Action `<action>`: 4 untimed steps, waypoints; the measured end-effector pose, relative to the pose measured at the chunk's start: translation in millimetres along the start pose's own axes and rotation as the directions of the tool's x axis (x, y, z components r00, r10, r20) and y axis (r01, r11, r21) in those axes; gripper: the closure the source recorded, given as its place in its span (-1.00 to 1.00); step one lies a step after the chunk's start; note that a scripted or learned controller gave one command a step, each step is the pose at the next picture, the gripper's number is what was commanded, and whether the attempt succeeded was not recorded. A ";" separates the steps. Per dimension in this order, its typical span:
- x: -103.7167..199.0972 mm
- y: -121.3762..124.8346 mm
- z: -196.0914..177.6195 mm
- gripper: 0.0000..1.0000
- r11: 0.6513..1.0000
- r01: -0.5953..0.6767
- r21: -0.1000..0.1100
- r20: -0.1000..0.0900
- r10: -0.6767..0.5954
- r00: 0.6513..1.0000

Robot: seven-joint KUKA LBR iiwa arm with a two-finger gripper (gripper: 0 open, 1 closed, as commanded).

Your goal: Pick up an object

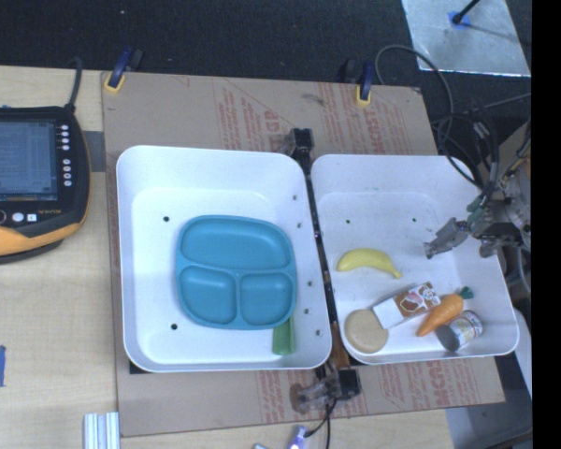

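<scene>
**Even overhead light, soft picture**

The scene is lit evenly and fairly brightly from above. The two white bins, left (136, 251) and right (374, 181), reflect the most light and look slightly washed out, with soft grey shading along their inner walls. The blue plate (234, 269) casts only a faint shadow. The dark floor (243, 17) at the top is nearly black, apart from one pale patch (463, 40). Fine detail is soft throughout: small items in the right bin look blurred, and the gripper (449, 238) is indistinct.

Smooth glossy plastic bins (215, 171); matt cardboard sheet (262, 110).
</scene>
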State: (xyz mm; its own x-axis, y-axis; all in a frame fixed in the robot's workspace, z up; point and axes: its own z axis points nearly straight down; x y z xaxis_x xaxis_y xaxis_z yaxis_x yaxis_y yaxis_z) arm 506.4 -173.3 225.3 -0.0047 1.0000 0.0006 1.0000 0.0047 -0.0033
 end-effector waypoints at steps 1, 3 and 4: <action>56.2 42.2 66.7 -1.00 1.000 0.002 0.002 0.001 -0.002 1.000; 6.9 -25.5 128.9 -1.00 1.000 0.001 -0.014 0.002 -0.001 1.000; 16.4 61.2 133.1 -1.00 1.000 0.000 -0.002 0.000 0.000 1.000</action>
State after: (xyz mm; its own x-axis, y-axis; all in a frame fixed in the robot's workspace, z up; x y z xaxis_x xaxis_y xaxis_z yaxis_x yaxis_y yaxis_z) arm 567.1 -156.6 92.0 -0.0043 1.0000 0.0003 1.0000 0.0043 -0.0017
